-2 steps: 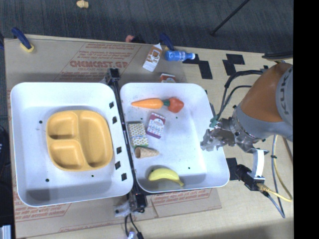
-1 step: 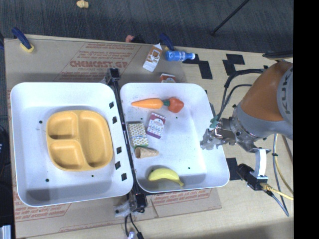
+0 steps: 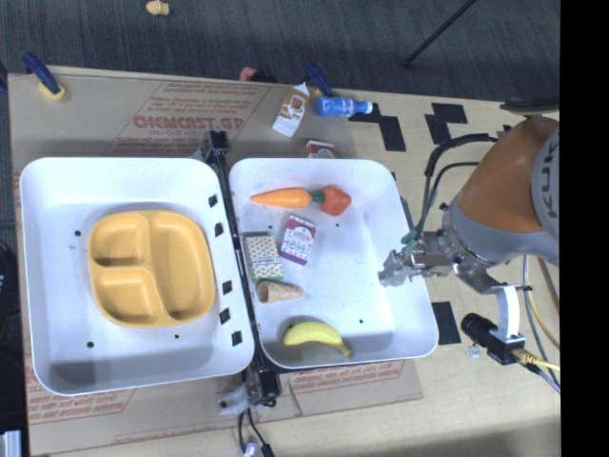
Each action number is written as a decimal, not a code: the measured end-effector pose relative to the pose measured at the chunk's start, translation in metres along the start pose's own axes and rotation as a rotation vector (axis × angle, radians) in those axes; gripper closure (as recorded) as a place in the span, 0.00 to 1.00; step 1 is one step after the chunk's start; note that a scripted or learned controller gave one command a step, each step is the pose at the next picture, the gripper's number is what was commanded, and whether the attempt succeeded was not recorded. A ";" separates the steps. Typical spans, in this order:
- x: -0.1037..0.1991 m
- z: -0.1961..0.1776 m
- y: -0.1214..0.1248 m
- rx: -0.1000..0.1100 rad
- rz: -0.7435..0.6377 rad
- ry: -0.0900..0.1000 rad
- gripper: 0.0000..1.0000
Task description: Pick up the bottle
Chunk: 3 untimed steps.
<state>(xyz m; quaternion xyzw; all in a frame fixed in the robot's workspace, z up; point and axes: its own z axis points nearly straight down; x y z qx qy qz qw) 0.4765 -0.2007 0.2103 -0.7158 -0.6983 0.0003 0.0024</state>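
You have two white bins side by side. The left bin (image 3: pixel 38 284) holds one yellow divided tray (image 3: pixel 150 265). The right bin (image 3: pixel 376 184) holds one carrot (image 3: pixel 283 198), one red piece (image 3: pixel 335 199), one small carton (image 3: pixel 298 239), one cracker pack (image 3: pixel 260 255), one cone (image 3: pixel 279 292) and one banana (image 3: pixel 315 337). Your single blue bottle (image 3: pixel 341 108) lies on the bench beyond the right bin's far edge, long axis along that edge, cap toward the right. The gripper (image 3: pixel 395 272) sits over the right bin's right wall; whether its fingers are spread, you cannot tell.

Slanted overhead view of both bins (image 3: pixel 57 350)
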 end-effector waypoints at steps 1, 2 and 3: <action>0.024 0.024 -0.001 0.000 0.030 -0.001 1.00; 0.012 0.018 -0.001 -0.001 0.113 -0.002 1.00; 0.013 0.009 0.000 -0.003 0.112 -0.002 1.00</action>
